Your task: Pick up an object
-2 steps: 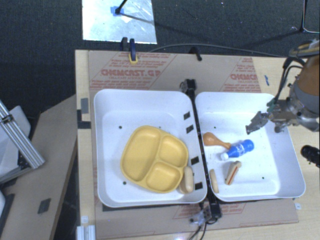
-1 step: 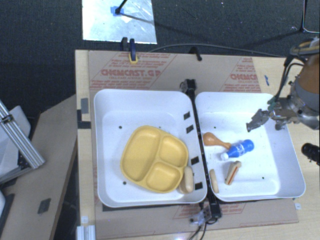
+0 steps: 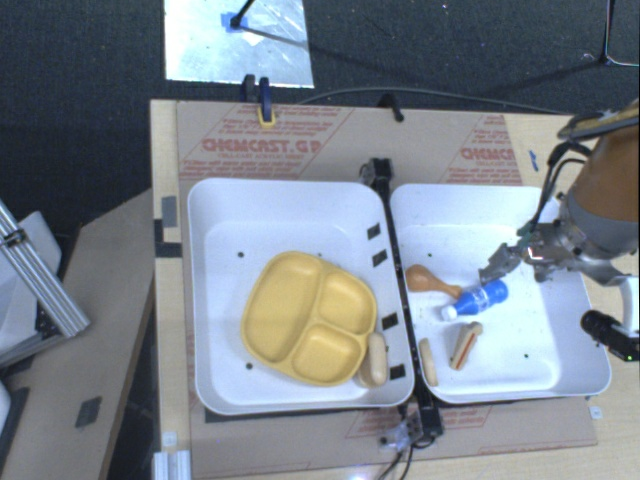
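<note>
The gripper (image 3: 497, 265) hangs at the right of the frame, just above the blue bottle (image 3: 477, 299) in the right bin (image 3: 575, 368). I cannot tell its state. A yellow tray (image 3: 305, 316) sits in the left bin (image 3: 220, 268).

Two bins stand side by side on the bench. In the left bin (image 3: 215, 268) lies a divided tray (image 3: 308, 316), and a bread roll (image 3: 375, 359) lies just beside its right front corner. In the right bin (image 3: 560, 368) a bottle (image 3: 476, 300) lies in the middle, a spoon (image 3: 432, 280) to its left, a hot dog (image 3: 464, 345) in front of it. The gripper (image 3: 500, 264) hangs just behind the bottle's right end.
</note>
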Tool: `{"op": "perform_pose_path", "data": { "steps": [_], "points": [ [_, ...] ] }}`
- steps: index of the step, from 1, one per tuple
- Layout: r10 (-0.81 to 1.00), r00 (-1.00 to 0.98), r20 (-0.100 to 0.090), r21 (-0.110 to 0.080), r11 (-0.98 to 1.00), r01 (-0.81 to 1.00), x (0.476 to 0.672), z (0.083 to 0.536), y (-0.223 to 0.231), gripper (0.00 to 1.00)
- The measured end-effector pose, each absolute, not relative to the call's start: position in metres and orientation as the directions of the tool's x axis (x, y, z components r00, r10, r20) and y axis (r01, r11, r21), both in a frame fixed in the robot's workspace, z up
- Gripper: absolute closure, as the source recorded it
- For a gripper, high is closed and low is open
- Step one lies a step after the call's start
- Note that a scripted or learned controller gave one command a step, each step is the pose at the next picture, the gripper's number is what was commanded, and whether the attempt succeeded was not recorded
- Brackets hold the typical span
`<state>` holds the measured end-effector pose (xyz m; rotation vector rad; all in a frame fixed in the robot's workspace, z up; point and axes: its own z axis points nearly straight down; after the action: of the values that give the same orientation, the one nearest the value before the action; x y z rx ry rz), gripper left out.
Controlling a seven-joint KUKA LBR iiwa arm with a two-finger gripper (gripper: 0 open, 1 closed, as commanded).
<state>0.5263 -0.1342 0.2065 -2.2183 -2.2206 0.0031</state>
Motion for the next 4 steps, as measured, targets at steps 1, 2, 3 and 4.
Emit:
{"op": "perform_pose_path", "data": {
  "steps": [1, 2, 3, 4],
  "points": [
    [1.000, -0.002, 0.002, -0.005, 0.002, 1.000, 0.528, 0.144, -0.131, 0.00],
    [1.000, -0.002, 0.002, -0.004, 0.002, 1.000, 0.524, 0.098, -0.123, 0.00],
    [1.000, -0.002, -0.001, 0.003, 0.002, 1.000, 0.526, 0.111, -0.124, 1.00],
    [1.000, -0.003, -0.001, 0.006, 0.003, 1.000, 0.526, 0.154, -0.126, 1.00]
  ]
}}
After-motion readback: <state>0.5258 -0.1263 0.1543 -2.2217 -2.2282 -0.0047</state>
